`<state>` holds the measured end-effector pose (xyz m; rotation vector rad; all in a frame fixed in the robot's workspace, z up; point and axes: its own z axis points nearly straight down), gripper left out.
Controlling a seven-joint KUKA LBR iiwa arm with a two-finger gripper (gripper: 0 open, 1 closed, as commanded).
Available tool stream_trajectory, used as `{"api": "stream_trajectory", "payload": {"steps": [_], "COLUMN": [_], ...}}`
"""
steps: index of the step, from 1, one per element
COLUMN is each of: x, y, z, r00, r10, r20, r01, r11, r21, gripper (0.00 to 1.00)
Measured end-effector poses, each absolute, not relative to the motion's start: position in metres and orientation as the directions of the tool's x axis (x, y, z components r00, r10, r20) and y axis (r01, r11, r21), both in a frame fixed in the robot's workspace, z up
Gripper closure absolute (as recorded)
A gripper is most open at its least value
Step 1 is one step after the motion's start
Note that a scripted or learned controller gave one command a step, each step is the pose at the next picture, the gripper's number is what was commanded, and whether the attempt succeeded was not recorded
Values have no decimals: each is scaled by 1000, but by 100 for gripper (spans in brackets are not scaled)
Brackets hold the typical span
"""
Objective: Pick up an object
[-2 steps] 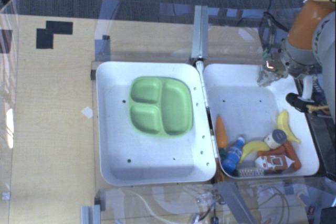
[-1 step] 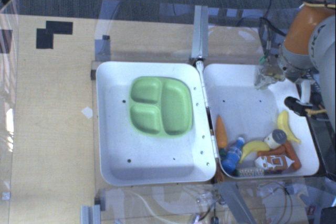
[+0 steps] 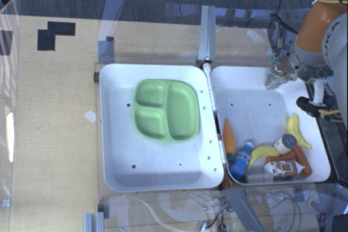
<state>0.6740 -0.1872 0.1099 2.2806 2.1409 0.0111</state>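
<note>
Two bins sitting side by side | gripper hovering over right bin's far corner, finger state unclear | green tray lying in left bin

We count two white bins: the left bin and the right bin. In the left we see one green divided plate. In the right we count one carrot, one blue bottle, two bananas, one small grey-capped white container and one orange-brown packet.
</note>
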Motion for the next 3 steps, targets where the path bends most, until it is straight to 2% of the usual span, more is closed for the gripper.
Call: {"api": "stream_trajectory", "payload": {"steps": [1, 2, 3], "x": [647, 671, 662], "y": [-198, -158, -160], "z": [88, 209, 134], "r00": [114, 320, 600], "r10": [993, 948, 800], "r20": [-2, 1, 1], "r01": [993, 948, 800], "r11": [-114, -320, -600], "r21": [8, 9, 3], "gripper": [100, 100, 100]}}
